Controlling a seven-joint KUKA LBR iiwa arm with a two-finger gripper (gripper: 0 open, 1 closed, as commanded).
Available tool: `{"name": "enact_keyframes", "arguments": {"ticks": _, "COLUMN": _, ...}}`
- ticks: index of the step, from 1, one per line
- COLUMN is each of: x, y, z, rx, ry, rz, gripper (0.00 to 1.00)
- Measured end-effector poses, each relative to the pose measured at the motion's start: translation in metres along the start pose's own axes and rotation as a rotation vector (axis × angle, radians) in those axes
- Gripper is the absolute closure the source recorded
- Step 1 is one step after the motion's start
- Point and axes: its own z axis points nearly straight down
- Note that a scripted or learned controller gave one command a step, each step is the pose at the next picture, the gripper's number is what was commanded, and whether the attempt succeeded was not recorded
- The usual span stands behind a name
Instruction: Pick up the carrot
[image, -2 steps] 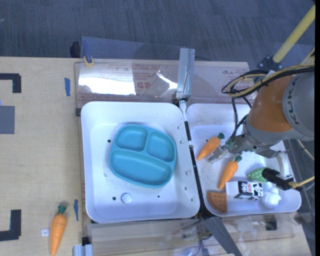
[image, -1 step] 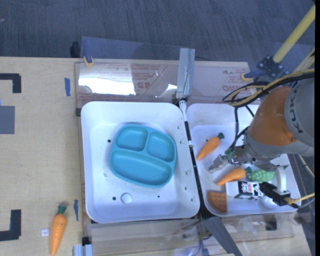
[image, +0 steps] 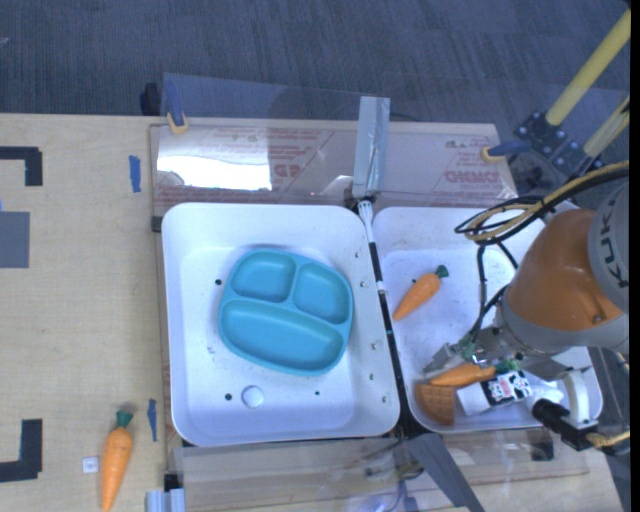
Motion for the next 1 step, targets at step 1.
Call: {"name": "enact_keyframes", "arguments": {"ticks": 1, "x": -0.0152, "y": 0.1011, "z": -0.0095, "rx": 0.004, "ry": 0.000, "rz": 0.236, "gripper": 0.00}}
